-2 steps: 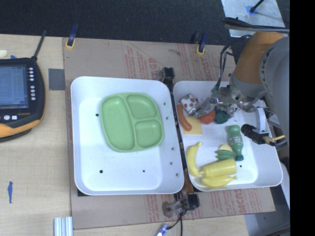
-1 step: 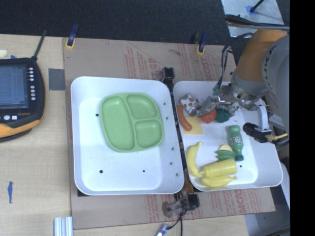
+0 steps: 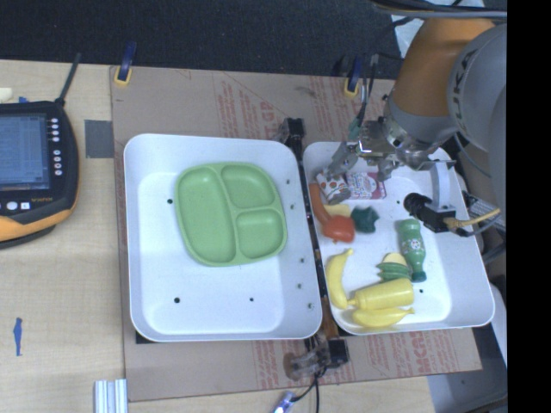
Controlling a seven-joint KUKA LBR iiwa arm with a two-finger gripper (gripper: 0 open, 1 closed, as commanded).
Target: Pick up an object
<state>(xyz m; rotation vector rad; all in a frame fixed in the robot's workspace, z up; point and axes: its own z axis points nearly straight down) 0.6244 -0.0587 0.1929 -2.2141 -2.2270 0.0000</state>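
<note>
My gripper [image 3: 362, 163] hangs low over the far end of the right bin [image 3: 465, 304]. Its fingers stand open on either side of a red and white packet [image 3: 351, 185], which lies just below them. Nothing is between the fingers. In front of the packet lie an orange and red vegetable [image 3: 331, 219] and a dark green piece [image 3: 366, 218]. A green bottle [image 3: 411, 246] lies further right. A yellow banana [image 3: 337, 278] and other yellow toy foods [image 3: 383, 299] sit at the near end of the bin.
The left bin [image 3: 155, 299] holds a green divided plate [image 3: 231, 212]. A teach pendant [image 3: 30, 166] lies on the bench at the far left. The arm's grey and orange body fills the upper right.
</note>
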